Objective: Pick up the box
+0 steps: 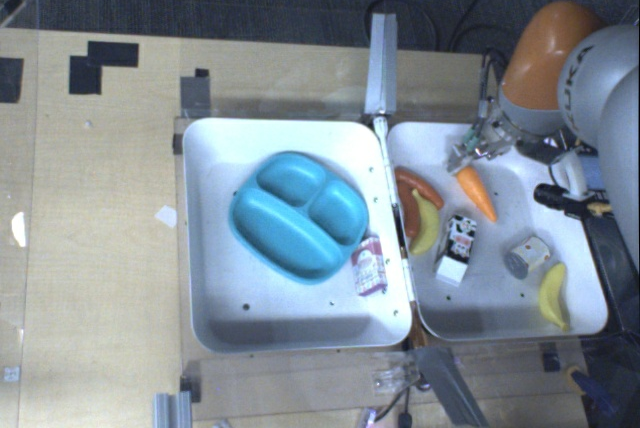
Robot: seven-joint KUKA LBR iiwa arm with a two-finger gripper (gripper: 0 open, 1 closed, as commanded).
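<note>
A: Where's the box?
B: Small black-and-white carton box (457,247) lies flat in the right white bin (590,311), left of centre. Long axis runs near-far with a slight tilt: white end towards the near rim, dark printed end away, top leaning a bit right.
A: Any readable print?
B: No. Dark panel with light marks, too small to read.
A: Neighbours?
B: Yellow banana (425,222) just beside it on the left, next to a red-brown sausage-shaped piece (415,186) near the bin's left wall. Orange carrot (477,193) just beyond it, tip pointing towards the box. Grey cube-like block (526,256) to the right, apart from it. Second small yellow banana (552,296) further right, near the front corner.
A: Pincer?
B: Pincer (472,148) sits over the far part of the right bin, at the carrot's thick end, well apart from the box. Can't tell how far it's parted or if it has anything. Box is not in it.
A: Left bin?
B: Left white bin (210,316) has a teal divided plastic dish (298,214) and a small pink-labelled packet (369,267) by its right wall; label unreadable. Both bins sit on the pale wooden worktop (100,246).
</note>
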